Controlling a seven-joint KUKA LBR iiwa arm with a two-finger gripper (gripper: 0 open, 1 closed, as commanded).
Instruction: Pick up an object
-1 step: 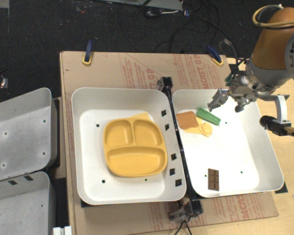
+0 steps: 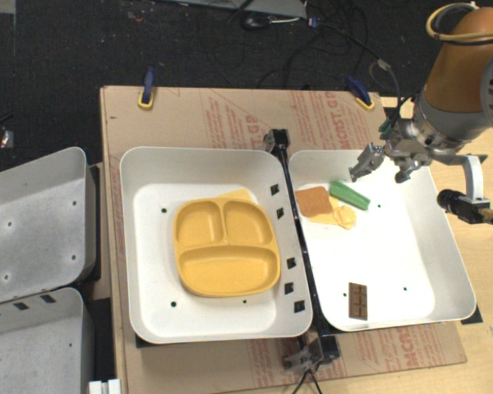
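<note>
Here the green block lies slantwise (upper-left to lower-right); the fingers hang spread, holding nothing.

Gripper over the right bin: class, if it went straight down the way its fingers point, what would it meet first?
Probably the bare floor of the right bin, near its far edge. The gripper hangs open, just right of the green block, which looks slightly off that line, though depth is hard to judge.

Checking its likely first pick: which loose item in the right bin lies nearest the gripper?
The green block, just below the gripper; the brown chocolate bar lies far off.
</note>
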